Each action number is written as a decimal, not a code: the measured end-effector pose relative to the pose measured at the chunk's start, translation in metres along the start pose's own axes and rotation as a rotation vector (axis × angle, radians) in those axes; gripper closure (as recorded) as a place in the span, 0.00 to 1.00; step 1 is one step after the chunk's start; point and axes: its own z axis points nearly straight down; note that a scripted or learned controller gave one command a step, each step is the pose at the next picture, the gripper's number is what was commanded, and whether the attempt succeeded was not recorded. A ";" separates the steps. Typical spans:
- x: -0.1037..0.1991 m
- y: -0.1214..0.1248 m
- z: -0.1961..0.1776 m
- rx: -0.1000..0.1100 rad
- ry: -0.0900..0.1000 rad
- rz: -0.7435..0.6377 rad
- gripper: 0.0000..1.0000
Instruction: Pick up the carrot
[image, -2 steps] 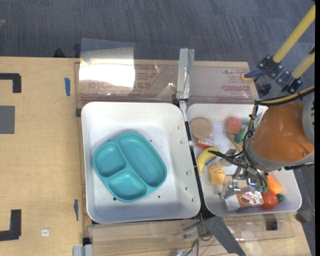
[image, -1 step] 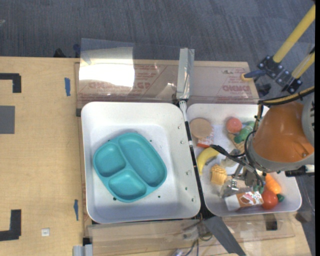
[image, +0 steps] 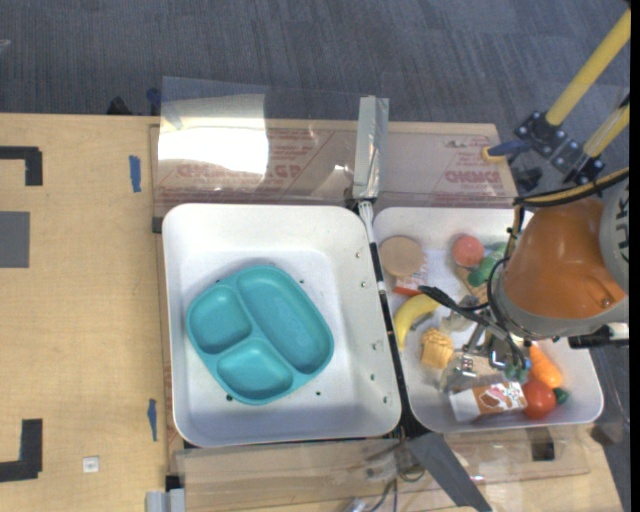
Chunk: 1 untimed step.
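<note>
Bench (image: 70, 300): light wood, black tape marks at its left edge.
Left bin (image: 200, 420): white and shallow; holds a teal tray (image: 260, 332) with three compartments, set at a slant near the middle.
Right bin (image: 580, 405): white, crowded with play food under the arm.
Box (image: 490, 400): small white and orange carton, lying near the front wall of the right bin.
Tomato (image: 540, 400): red, just right of the box.
Carrot (image: 545, 365): orange, tilted, in the right bin's front right part, just above the tomato and beside the gripper.
Gripper (image: 478, 358): low over the middle of the right bin, among the food; whether it is spread or closed I cannot tell, metal parts and cables blur together.
Cheese (image: 436, 349): yellow block, left of the gripper.
Banana (image: 412, 315): yellow, curved, behind the cheese.
Arm (image: 560, 265): orange band covers the bin's right side.
Cookie (image: 402, 254): tan disc, far left corner of the right bin.
Peach (image: 467, 249): pinkish round fruit to the cookie's right, with a green item (image: 487, 270) touching it.
</note>
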 end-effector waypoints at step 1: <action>-0.027 -0.033 0.000 0.000 -0.005 -0.380 0.00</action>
